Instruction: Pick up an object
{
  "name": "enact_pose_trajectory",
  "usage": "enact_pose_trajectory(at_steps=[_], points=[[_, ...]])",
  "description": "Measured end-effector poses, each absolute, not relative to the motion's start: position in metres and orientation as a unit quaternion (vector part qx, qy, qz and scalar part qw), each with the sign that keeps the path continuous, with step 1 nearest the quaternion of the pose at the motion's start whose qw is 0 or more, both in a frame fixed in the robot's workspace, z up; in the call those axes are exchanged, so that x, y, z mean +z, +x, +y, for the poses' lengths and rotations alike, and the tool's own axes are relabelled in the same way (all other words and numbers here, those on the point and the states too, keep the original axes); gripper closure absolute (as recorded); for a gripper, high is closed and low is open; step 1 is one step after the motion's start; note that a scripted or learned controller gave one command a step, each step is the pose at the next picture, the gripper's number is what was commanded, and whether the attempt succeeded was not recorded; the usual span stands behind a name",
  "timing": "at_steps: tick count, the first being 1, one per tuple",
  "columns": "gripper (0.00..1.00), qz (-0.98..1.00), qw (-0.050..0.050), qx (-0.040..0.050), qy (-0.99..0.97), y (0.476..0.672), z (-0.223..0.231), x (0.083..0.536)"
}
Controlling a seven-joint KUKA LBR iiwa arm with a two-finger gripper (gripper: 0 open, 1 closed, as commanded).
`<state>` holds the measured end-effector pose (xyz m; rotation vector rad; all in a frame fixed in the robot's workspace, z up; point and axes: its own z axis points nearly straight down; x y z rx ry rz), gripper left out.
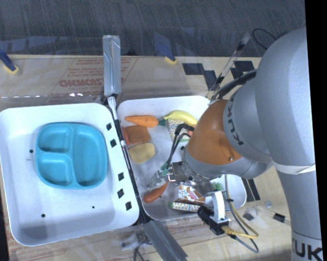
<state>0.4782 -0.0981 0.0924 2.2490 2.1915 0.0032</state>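
The right bin [150, 107] holds several toy foods. An orange carrot [142, 121] and a yellow banana [180, 117] lie along its far wall. A brown bread piece [137, 135] and a pale yellow potato-like piece [142, 152] sit by the left wall. A reddish sausage [155, 194] lies near the front, beside a colourful packet [186, 199]. My gripper [170, 176] is low in the middle of this bin, just above the sausage, and the orange wrist band [208, 138] hides much of it.
The left bin [24, 220] holds a blue divided plate [72, 155]. A grey divider bar [112, 64] runs between the bins at the back. My arm's bulk [273, 103] covers the right bin's right side. Cables and a white connector [218, 206] hang near the front rim.
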Motion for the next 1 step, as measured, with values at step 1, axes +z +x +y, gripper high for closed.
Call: enact_pose_trajectory(at_steps=[1], points=[[1.00,0.699,0.000,0.0005,0.715,0.4787,-0.0981,0.1015]])
